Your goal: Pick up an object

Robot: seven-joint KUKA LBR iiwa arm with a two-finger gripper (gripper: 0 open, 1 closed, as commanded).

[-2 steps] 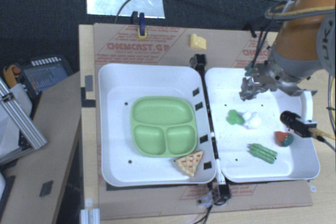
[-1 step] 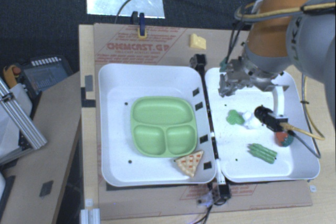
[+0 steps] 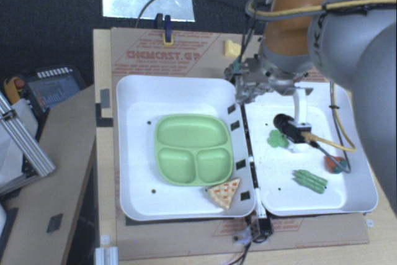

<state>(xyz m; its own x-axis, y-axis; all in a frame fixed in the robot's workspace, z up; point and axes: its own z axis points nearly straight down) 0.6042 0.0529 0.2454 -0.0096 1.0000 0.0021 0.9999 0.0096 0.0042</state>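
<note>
A tan tabletop [image 3: 103, 74] carries two white bins side by side. The left bin [image 3: 133, 133] holds one green divided plate [image 3: 192, 149] and one pizza slice [image 3: 224, 193] just beside the plate's near corner. The right bin [image 3: 350, 198] holds one green leafy piece [image 3: 276, 138], one green pod [image 3: 310, 180] and one red-orange piece [image 3: 335, 163], all apart. The arm [image 3: 347, 40] bends down from the right, and its pincer [image 3: 244, 91] hangs over the bins' far divider; I cannot tell whether it is wide or narrow. One yellow block [image 3: 232, 48] lies beyond the bins.
</note>
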